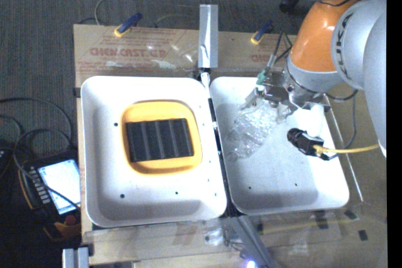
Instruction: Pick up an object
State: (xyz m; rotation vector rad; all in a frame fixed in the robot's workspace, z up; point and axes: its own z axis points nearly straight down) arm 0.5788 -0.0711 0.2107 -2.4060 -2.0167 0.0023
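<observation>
The pincer is seen low over the far part of the right bin, hung from the grey arm with its orange band. Whether the pincer is apart or together cannot be told from this angle. Right at its tip, the upper end of a clear crinkled plastic object is met; contact or a grip cannot be confirmed. The object is see-through, glinting and wrinkled, with the white bin floor showing through it; bottle or wrapping cannot be told. Its long axis is laid on a slant, from the far end by the pincer down to the near end by the bin's left wall. Across the divide, the left bin is occupied by a yellow tray with a black ribbed insert set in its middle, well apart from the plastic. Behind both bins, a brown cardboard sheet is spread over the worktop.
</observation>
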